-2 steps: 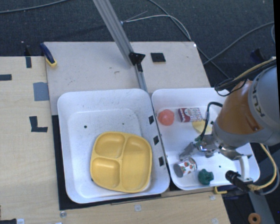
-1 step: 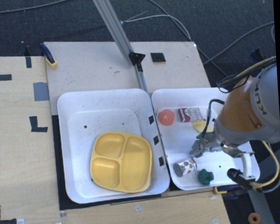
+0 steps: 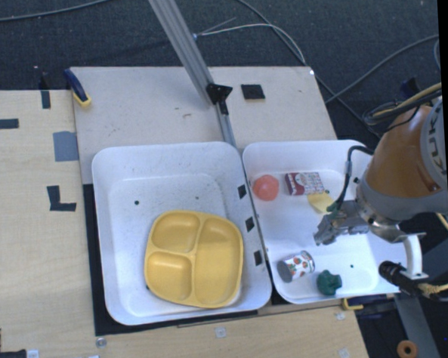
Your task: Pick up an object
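Grey arm with the orange band reaches in from the bench's right edge; gripper (image 3: 327,229) sits low over the middle of the right white bin (image 3: 283,150). Jaws state: cannot tell, too small and dark. Same bin: pink ball (image 3: 266,188) and red-white packet (image 3: 304,183) near its far wall, yellow piece (image 3: 319,202) just beside the gripper, small white printed cup (image 3: 296,266) lying on its side and green lump (image 3: 329,283) near its front wall. Left white bin (image 3: 120,218) holds a yellow divided plastic tray (image 3: 195,258) toward its front.
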